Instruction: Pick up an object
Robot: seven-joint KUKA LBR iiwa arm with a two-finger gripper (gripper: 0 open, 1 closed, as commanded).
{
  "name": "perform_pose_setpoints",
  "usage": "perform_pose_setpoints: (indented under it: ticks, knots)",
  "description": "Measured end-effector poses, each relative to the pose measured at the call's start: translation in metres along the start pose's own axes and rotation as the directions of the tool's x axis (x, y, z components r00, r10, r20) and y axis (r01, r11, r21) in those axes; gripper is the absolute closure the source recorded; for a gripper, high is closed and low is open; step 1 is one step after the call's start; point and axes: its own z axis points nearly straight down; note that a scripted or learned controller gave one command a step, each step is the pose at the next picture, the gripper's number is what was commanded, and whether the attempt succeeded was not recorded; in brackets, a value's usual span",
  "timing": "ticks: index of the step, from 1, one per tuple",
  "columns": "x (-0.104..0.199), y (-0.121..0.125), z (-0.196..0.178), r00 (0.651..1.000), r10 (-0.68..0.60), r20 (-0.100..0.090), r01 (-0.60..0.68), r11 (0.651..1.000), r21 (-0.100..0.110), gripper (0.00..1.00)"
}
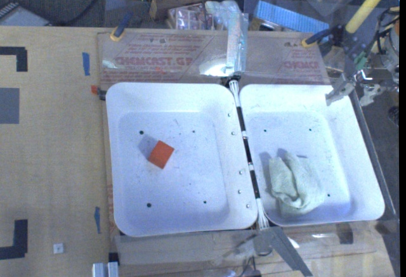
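Where the orange block (161, 154) lies, left bin (127, 206) | jaws' state: cannot tell

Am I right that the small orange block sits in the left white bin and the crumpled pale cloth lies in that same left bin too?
Not quite. The small orange block does sit in the left white bin, but the crumpled pale cloth lies in the right white bin, toward its near edge, not in the left one. The camera view shows them in separate bins.
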Motion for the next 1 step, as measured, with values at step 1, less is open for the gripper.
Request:
perform_pose_setpoints:
  ticks: [1]
  knots:
    - [0.0656, -0.0129, 0.0674, 0.885, -0.466, 0.0, 0.466, 0.885, -0.001, 0.0]
